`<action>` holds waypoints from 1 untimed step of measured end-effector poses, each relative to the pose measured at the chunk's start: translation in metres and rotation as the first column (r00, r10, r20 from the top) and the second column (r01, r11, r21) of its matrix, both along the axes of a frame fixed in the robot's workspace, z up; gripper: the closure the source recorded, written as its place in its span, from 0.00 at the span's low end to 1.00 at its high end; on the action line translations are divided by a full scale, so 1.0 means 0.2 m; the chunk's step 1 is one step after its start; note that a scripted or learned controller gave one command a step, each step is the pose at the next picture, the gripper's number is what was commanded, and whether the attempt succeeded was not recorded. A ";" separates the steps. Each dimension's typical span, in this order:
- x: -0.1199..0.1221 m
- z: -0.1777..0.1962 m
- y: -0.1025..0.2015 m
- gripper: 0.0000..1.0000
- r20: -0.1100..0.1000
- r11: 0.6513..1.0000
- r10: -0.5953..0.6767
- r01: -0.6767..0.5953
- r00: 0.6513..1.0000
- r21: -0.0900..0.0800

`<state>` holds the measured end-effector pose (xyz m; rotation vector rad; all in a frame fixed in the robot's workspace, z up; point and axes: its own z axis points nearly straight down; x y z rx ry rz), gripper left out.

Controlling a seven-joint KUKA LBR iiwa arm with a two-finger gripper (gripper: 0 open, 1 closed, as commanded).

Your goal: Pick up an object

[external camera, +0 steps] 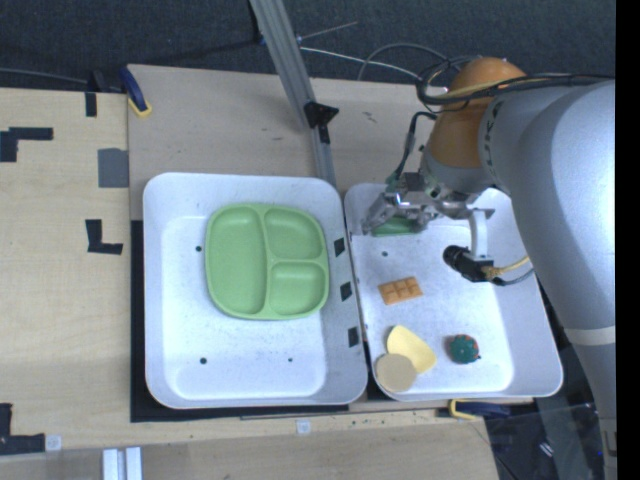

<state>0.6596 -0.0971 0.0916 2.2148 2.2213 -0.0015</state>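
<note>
Left bin: holds a green divided plate, lying flat.
Right bin: orange waffle piece mid-bin; yellow wedge and tan disc touching near the front; green-red ball just beside them.
Jaws: low at the right bin's back left corner, over a green object; whether open or gripping, I cannot tell.

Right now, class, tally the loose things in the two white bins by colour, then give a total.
Green: 3 (divided plastic plate, small flat piece by the gripper, small round ball)
Orange: 1 (waffle-textured square)
Yellow: 1 (flat wedge)
Tan: 1 (round disc)
Total: 6
</note>
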 end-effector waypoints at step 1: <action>0.00 0.06 0.01 1.00 0.002 1.000 0.002 -0.002 1.000 0.001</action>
